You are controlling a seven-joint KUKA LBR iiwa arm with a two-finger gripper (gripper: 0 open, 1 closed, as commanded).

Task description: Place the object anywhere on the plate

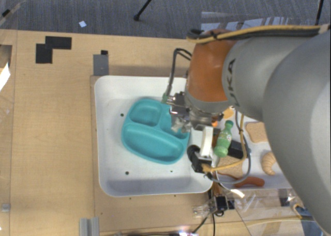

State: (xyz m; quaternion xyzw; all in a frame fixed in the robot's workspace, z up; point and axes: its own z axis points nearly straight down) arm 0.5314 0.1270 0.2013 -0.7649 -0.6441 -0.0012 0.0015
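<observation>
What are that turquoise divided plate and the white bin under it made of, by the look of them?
The turquoise plate looks like moulded plastic: one even colour, rounded rims, a soft sheen, with raised dividers forming compartments. The white bin also looks like plastic, or possibly coated metal: smooth, matt, with rounded corners and a shallow lip. The view cannot settle it.

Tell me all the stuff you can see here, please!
Divided plate: one, teal, in the left bin.
Left bin: one, white, on the bench.
Bottle: one, green, right of the plate, by the arm.
Bread-like toy pieces: two, tan, far right.
Orange-handled item: one, lower right; cannot tell what it is.
Bench: one, light wood.
Black tape patches: two, upper left of the bench.
Arm: one, grey with orange band, over the plate's right edge.
</observation>
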